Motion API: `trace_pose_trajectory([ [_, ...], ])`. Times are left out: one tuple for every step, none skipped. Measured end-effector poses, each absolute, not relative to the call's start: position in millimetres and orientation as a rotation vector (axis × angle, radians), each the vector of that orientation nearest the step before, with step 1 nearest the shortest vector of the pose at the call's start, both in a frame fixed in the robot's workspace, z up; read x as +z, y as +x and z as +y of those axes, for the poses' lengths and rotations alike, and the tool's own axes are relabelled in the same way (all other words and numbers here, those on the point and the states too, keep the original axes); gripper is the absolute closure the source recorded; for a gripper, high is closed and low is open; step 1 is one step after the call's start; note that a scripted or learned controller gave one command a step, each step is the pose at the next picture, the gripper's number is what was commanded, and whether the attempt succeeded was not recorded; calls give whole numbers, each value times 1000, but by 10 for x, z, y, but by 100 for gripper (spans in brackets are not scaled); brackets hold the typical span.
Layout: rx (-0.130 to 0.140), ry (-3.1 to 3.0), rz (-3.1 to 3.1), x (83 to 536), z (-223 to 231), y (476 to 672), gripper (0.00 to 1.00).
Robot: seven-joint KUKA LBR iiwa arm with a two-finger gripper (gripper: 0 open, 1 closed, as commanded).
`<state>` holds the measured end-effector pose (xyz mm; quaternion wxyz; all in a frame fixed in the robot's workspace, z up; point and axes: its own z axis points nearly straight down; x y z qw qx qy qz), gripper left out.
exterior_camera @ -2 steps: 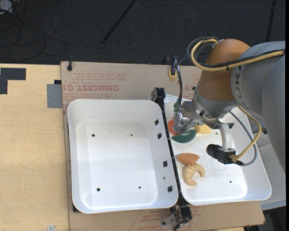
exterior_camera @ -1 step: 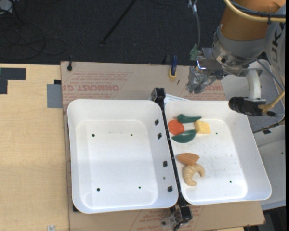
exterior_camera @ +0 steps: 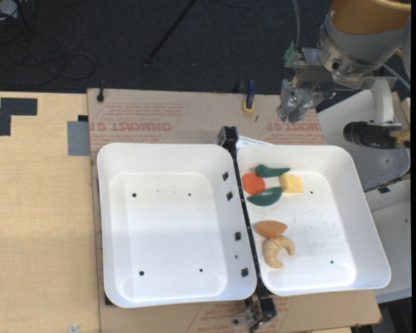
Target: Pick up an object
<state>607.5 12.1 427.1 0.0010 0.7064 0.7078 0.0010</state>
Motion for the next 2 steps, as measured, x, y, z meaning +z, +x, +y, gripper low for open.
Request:
trace_pose_trajectory([
  [-1,2216,2225,4433,89,6317,100],
  [-1,2216,2226,4584,123,6445,100],
])
